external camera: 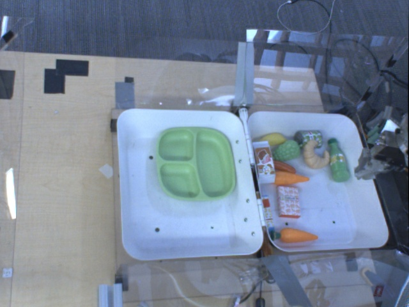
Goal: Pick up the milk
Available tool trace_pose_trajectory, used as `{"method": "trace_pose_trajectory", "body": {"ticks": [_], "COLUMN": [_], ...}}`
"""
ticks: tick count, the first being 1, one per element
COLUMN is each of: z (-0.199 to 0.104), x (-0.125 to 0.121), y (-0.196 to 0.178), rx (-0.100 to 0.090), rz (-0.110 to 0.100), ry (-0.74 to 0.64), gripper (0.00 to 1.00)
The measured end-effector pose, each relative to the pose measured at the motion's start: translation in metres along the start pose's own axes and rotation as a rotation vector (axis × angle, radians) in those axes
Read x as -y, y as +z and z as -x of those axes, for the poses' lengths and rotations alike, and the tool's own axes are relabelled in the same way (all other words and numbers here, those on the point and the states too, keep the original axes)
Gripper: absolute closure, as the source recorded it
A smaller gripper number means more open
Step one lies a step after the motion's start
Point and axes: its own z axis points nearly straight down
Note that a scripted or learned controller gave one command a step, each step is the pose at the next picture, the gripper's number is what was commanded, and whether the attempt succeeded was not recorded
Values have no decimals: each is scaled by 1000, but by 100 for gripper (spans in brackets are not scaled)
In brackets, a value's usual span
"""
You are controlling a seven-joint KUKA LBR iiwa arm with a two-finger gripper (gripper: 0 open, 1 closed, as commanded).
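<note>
looking at the right bin (364, 190), the milk (264, 161) is a small white and red carton lying flat at the bin's left wall, just beside the wall that splits the two bins. nothing is touching it. it has not been picked up yet.

the claw (374, 162) is at the far right rim of the same bin, well apart from the milk. it is dark and blurry there, so i cannot tell how wide it is or if anything is in it. nothing from the bin seems to be lifted up.

close to the milk are other toys. a red pepper (284, 167) and a carrot (292, 179) lie just to its right, touching or almost touching it. a small red box (289, 201) sits below them. a green lumpy toy (287, 150) and a yellow one (273, 139) sit above. a second carrot (298, 236) is at the bottom of the bin. a green bottle (339, 161), a can (308, 137) and a tan curl (314, 156) are nearer the claw.

the left bin (137, 190) holds a green tray (195, 164).

so i think the job is just at the start. the claw has to cross the whole bin, come down on the milk, grab it and lift. the tight spot by the wall could make that hard.
</note>
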Motion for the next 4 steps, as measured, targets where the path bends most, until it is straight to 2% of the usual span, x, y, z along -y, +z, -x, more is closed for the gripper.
{"method": "trace_pose_trajectory", "body": {"ticks": [1,2,3,4], "z": [37,24,24,23], "x": [-7,-5,-5,-7], "y": [25,34,34,24], "rx": [0,0,0,1], "rz": [-1,1,1,3], "ry": [93,-156,-156,-163], "gripper": [100,100,0,100]}}
